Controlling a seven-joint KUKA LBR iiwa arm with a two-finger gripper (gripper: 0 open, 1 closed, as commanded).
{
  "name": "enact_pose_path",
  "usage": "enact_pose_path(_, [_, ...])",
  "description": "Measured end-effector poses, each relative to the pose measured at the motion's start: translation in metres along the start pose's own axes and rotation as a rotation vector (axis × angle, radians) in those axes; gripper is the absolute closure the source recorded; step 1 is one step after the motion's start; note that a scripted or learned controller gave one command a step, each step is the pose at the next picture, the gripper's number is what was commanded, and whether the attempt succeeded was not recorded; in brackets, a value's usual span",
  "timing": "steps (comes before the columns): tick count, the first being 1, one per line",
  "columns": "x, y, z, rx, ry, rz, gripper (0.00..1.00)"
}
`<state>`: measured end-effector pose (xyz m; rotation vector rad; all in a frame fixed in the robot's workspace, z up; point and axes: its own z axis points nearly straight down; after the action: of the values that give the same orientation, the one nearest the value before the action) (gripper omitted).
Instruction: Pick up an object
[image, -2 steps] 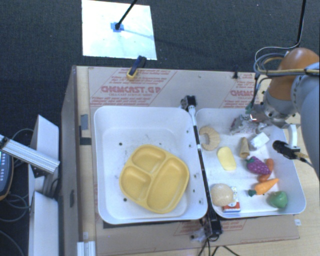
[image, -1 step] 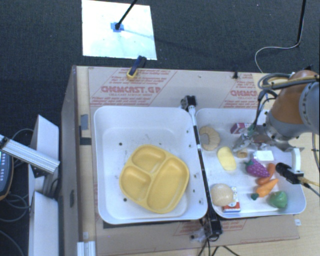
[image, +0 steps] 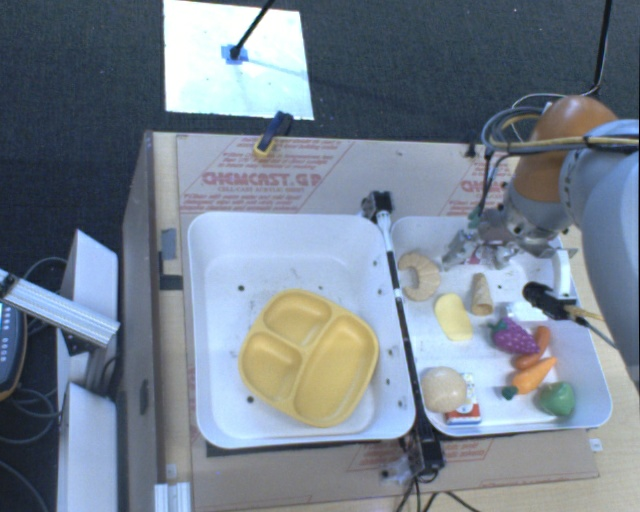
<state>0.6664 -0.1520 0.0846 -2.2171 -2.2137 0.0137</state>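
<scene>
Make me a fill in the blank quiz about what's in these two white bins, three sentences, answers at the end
1. The yellow divided plate lies in the ____ bin.
2. The purple grapes lie in the same bin as the orange ____.
3. The gripper is above the far end of the ____ bin.

Missing words: left; carrot; right
</scene>
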Motion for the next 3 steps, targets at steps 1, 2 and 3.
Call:
enact_pose_path(1, [-0.023,-0.054,0.001,-0.014,-0.001,-0.003,0.0])
enact_pose_path(2, [0.013,-0.006,0.0,-0.012,0.0,-0.004,0.0])
enact_pose_path(3, [-0.024,-0.045,0.0,-0.014,-0.002,-0.003,0.0])
